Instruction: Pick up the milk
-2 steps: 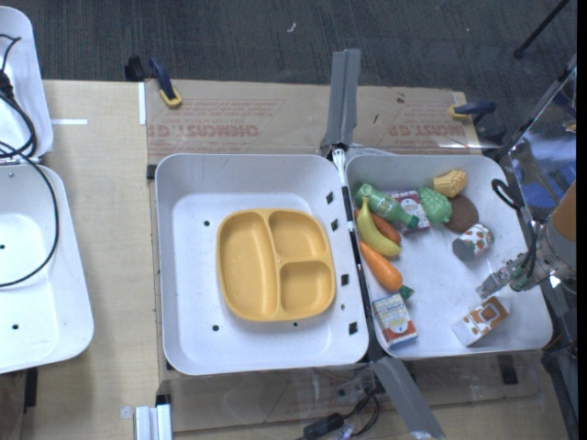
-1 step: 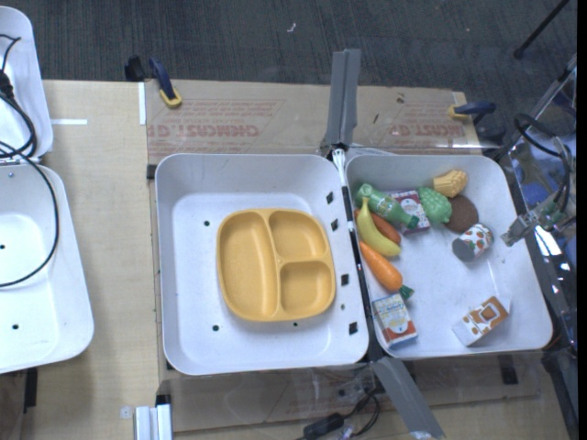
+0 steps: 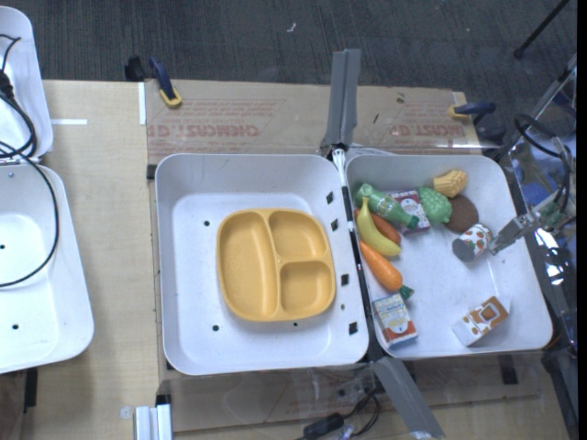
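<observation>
The gripper (image 3: 503,236), whose state I cannot tell, sits low in the right white bin (image 3: 431,342), seemingly poised near the small brown-and-white milk carton (image 3: 481,320).

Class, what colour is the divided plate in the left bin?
Yellow-orange: the divided plate, best seen in the camera view.

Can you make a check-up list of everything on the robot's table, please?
Surface: shallow white left bin and right bin, side by side.
Job's things: small white and brown carton, likely the milk, lying in the right bin's near corner.
Clutter: yellow divided plastic plate in left bin; toy yellow banana, orange carrot, yellow corn in right bin.
Grippers: gripper over right bin, apart from the carton.
Cables: black cable looping at left.
Surroundings: blue and yellow clamp.
</observation>
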### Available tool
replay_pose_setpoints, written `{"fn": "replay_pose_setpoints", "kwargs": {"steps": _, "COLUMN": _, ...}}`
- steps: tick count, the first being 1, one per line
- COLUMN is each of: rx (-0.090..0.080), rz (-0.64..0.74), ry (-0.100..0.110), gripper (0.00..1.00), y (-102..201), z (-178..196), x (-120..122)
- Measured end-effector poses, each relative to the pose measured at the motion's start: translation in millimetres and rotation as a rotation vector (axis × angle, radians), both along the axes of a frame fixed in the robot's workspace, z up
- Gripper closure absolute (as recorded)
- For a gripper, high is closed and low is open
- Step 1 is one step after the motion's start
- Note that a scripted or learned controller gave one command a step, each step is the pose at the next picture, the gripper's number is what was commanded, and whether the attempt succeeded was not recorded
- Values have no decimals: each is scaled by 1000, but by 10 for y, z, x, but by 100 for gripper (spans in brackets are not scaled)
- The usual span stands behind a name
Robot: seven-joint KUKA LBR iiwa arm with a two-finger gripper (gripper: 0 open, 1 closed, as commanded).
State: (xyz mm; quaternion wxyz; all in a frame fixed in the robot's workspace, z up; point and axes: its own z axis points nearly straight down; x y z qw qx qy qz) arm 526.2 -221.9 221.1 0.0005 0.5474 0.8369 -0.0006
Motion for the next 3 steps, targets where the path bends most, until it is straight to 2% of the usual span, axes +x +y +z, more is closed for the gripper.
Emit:
{"fn": "replay_pose_setpoints", "kwargs": {"steps": 1, "rx": 2, "rz": 315, "ry": 1, "gripper": 0, "y": -1, "z": -775, "x": -484}}
{"fn": "replay_pose_setpoints", "kwargs": {"steps": 2, "rx": 3, "rz": 31, "ry": 2, "gripper": 0, "y": 97, "z": -1304, "x": -488}}
{"fn": "replay_pose_setpoints", "kwargs": {"steps": 3, "rx": 2, "rz": 32, "ry": 1, "gripper": 100, "y": 98, "z": -1216, "x": -482}}
